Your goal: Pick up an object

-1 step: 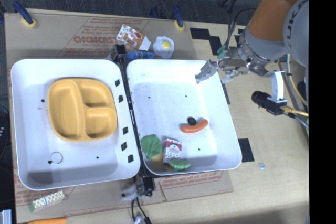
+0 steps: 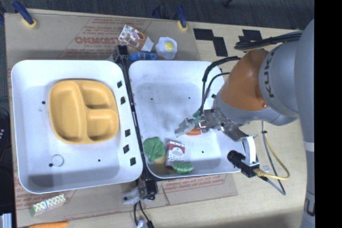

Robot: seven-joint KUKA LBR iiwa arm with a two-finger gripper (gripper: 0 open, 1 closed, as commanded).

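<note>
- Orange-red object (image 2: 194, 131) lay on the floor of the right bin (image 2: 160, 75), just under and touching the gripper (image 2: 188, 126); small, partly hidden, exact kind not clear.
- Gripper hung low over the right bin's lower-middle floor, the silvery fingers (image 2: 184, 125) pointing toward the view's left. Whether they were released or clenched could not be told, and nothing was clearly seen between them.
- Judgement: a good grasp here would need the fingers straddling the orange-red object squarely and seated down to the bin floor before closing, then a straight lift. A skewed close would likely nudge it aside.
- Nearby, below-left of the gripper: a small red-and-white packet (image 2: 176, 154), close but apart from it.
- Left of the packet, a green leafy toy (image 2: 154, 148); below the packet, a second green piece (image 2: 183, 168) against the near wall. Both were far enough to stay out of a careful lift.
- Left bin (image 2: 21, 115) held a yellow divided tray (image 2: 84, 110), well apart from the gripper.
- Arm's orange band (image 2: 243, 85) sat over the right bin's right edge.
</note>
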